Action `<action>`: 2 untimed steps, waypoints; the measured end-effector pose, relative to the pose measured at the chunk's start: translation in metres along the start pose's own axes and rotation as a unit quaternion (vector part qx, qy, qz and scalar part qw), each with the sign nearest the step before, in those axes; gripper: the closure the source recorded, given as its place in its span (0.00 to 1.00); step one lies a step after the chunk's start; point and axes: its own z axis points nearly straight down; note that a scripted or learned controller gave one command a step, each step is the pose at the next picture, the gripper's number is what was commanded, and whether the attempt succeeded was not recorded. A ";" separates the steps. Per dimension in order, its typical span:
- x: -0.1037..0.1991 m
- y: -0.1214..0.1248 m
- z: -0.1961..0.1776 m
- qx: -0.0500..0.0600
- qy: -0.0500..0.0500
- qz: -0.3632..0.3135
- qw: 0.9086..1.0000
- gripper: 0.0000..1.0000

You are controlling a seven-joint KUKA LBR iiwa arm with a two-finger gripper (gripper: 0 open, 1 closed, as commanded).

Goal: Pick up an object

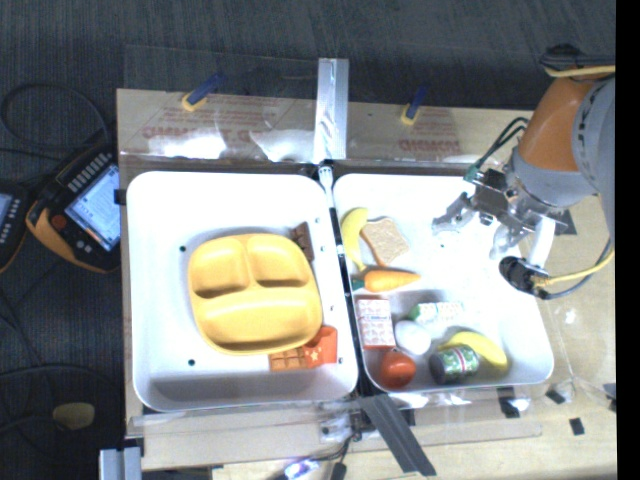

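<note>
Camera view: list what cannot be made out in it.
- Pincer: too small and blurred to tell open from shut.
- Brown item: mostly hidden by the yellow tray in the left bin.
- Red and orange blocks: partly covered by the tray's lower edge.
- Green can: label too small to read.
- Arm: cut off by the right edge.

My surface (240,118) is light brown wood, with clear plastic (230,108) taped over its far part. All around it lies a dark grey carpet floor (300,18). On the floor to the left sits an orange and black control box (85,208) with black cables (30,108).
</note>
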 end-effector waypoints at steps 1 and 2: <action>-0.010 -0.064 0.075 0.000 0.001 -0.102 0.995 0.00; 0.011 -0.115 0.087 -0.016 -0.006 -0.186 0.982 0.00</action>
